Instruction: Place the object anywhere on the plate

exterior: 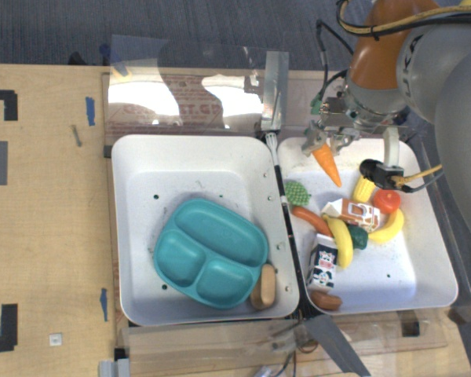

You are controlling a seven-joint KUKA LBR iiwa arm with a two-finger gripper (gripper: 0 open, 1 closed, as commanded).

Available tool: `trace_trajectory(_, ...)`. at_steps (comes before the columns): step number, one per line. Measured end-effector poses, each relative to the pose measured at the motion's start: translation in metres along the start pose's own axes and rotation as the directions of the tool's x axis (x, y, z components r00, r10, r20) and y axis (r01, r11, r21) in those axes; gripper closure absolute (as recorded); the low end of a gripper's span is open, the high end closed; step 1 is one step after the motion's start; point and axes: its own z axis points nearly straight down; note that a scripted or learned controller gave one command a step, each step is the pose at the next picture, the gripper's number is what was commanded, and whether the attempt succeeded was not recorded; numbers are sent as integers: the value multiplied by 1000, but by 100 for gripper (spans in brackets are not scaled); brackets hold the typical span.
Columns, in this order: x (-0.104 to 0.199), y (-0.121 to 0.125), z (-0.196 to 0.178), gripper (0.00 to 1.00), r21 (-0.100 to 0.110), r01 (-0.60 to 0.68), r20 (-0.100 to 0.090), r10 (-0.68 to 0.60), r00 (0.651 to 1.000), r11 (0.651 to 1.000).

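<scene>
Claw [323, 143] pinching carrot [327, 164] above right bin [432, 277]; wooden bench [39, 210] alongside

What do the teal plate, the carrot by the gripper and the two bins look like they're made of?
Teal plate: likely moulded plastic, smooth with a soft sheen and rounded compartments. Carrot: probably toy plastic, uniformly bright orange. Left bin and right bin: thin white plastic or sheet, matte, with rounded corners.
</scene>
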Motion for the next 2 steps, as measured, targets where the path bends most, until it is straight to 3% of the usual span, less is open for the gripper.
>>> trace_trajectory(1, 86, -55, 0, 100, 3, -73, -5, 73, 997, 997)
trace_trajectory(2, 93, -58, 21, 100, -35, -81, 5, 81, 997, 996)
